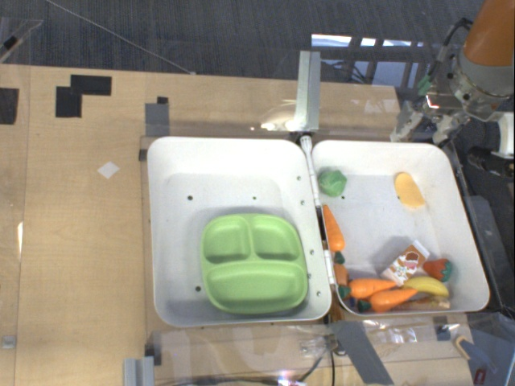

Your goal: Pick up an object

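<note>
My gripper (421, 127) hangs over the far rim of the right bin (459, 207), open, with nothing between its fingers. Below it in that bin lie a yellow-orange oval piece (409, 190) and a green leafy lump (331, 182) by the divider. A carrot (332, 230) rests along the left wall. At the near edge is a pile: two more carrots (378, 288), a banana (426, 286), a small printed carton (406, 264) and a red-orange piece (438, 269).
The left bin (173, 215) holds a green divided plate (253, 262) toward its front. A metal post (308, 91) rises behind the joint of the two bins. The grey arm with its orange band (491, 18) comes in at the top right.
</note>
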`<state>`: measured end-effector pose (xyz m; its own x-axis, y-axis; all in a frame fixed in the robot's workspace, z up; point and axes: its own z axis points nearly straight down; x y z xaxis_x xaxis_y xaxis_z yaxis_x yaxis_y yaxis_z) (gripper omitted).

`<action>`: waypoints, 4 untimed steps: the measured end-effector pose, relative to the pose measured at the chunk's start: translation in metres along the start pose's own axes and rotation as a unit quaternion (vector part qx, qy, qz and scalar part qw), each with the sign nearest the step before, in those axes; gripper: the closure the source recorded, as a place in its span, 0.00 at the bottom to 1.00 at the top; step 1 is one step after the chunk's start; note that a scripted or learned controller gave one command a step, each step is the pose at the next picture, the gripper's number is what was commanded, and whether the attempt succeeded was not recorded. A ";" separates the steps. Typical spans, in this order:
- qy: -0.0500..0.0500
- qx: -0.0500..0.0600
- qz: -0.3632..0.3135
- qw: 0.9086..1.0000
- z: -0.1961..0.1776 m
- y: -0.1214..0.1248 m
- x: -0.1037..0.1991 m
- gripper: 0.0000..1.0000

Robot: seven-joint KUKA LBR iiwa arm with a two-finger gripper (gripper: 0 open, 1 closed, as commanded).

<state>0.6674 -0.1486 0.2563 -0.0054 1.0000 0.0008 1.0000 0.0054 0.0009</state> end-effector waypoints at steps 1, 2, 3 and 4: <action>-0.001 -0.001 -0.055 0.998 0.092 -0.023 -0.057 0.00; -0.001 -0.003 -0.036 0.999 0.159 -0.027 -0.056 0.00; -0.002 -0.004 -0.049 0.999 0.168 -0.018 -0.056 0.00; 0.001 0.002 -0.146 0.989 0.169 -0.006 -0.056 0.00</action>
<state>0.6618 -0.2045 0.0877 -0.2949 0.9555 0.0029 0.9555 0.2949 -0.0028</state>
